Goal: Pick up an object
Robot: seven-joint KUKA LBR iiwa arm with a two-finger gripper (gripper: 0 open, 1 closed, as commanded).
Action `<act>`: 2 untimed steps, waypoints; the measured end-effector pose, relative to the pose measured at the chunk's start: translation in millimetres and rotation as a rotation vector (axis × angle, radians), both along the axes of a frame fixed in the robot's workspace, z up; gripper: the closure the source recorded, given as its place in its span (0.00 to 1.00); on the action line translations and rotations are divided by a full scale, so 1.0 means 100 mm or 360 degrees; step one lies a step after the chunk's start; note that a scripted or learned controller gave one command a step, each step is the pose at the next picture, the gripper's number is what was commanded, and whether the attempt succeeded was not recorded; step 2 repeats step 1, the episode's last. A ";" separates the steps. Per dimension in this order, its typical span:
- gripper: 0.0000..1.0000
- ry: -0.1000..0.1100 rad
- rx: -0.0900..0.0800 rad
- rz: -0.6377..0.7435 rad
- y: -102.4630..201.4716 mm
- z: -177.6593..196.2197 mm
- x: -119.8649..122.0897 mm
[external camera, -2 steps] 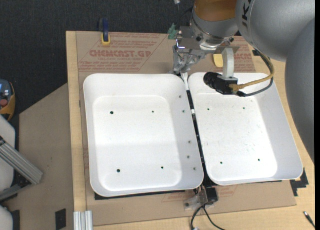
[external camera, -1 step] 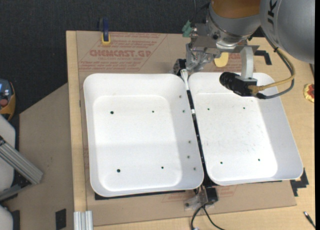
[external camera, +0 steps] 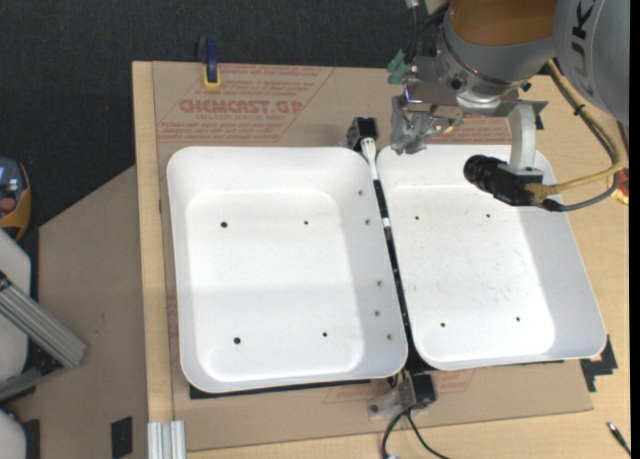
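Note:
My gripper point(external camera: 413, 137) hangs from the grey and orange arm point(external camera: 500, 7) at the top right, high above the bench. It is over the far edge of the right bin point(external camera: 560, 287), close to the seam between the two bins. I see nothing held under it. The white floors of the right bin and the left bin point(external camera: 200, 277) show just small dark dots. A black cylinder point(external camera: 495, 179) on a white bracket, with a cable, sticks out from the wrist over the far part of the right bin.
The bins rest on a brown board point(external camera: 250, 97) with red lettering. A blue and yellow clamp point(external camera: 210, 62) sits on its far edge. A black strip point(external camera: 385, 237) runs along the seam between the bins. Grey metal rails point(external camera: 40, 327) lie at the left.

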State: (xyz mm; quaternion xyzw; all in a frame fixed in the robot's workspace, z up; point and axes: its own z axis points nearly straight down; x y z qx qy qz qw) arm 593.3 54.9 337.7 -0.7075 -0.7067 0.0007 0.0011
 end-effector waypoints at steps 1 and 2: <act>1.00 0.0003 0.0000 0.0005 0.22 -0.90 0.41; 1.00 0.0003 0.0000 0.0005 0.22 -0.90 0.41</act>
